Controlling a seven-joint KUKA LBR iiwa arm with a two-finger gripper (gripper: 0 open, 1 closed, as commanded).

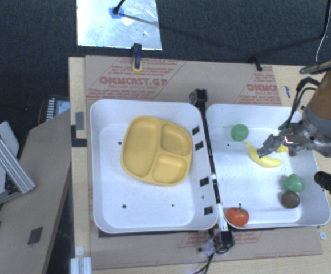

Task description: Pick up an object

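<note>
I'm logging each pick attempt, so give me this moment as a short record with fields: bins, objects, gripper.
left bin: yellow divided plate
right bin: green ball, banana, green toy, brown ball, tomato
gripper: over the banana's upper end, grip unclear

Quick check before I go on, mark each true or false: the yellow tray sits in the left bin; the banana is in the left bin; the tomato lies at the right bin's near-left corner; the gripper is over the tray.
1. The yellow tray sits in the left bin. True.
2. The banana is in the left bin. False: it lies in the right bin.
3. The tomato lies at the right bin's near-left corner. True.
4. The gripper is over the tray. False: it is at the banana.
</note>
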